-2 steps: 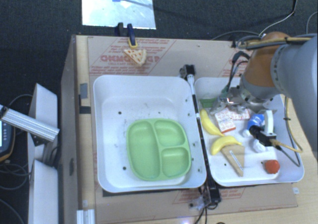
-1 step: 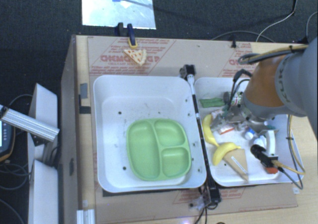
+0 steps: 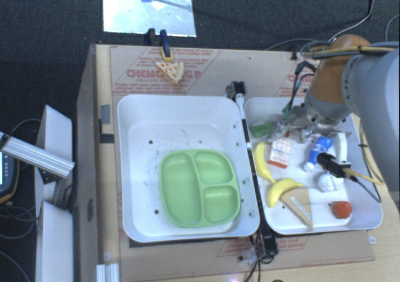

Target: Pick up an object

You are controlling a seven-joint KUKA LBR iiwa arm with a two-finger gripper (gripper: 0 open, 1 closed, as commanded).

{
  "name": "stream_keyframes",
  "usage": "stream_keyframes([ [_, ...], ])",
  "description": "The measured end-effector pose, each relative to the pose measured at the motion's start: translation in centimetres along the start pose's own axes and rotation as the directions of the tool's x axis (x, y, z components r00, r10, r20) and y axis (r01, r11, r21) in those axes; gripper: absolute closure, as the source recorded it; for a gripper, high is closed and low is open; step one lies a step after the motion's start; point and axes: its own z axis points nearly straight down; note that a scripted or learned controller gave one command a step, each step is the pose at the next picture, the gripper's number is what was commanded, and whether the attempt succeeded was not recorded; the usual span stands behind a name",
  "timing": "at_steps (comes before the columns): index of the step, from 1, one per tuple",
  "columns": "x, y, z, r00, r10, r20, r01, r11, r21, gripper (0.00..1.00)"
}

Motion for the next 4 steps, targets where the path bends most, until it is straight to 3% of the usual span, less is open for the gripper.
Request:
stream_keyframes([
  [1,2.3,3.3,-0.2,1.000,-0.001,0.005,0.001,1.000,-0.007,0.00],
  [2,1.0,3.5,-2.9,1.000,-0.003,0.006,0.003,1.000,-0.022,0.00],
  [3,0.2,2.3,-2.8,1.000,-0.003,0.007,0.003,1.000,-0.022,0.00],
  [4,-3.5,2.7,-9.5,1.000,-0.004,0.007,0.004,1.000,-0.026,0.00],
])
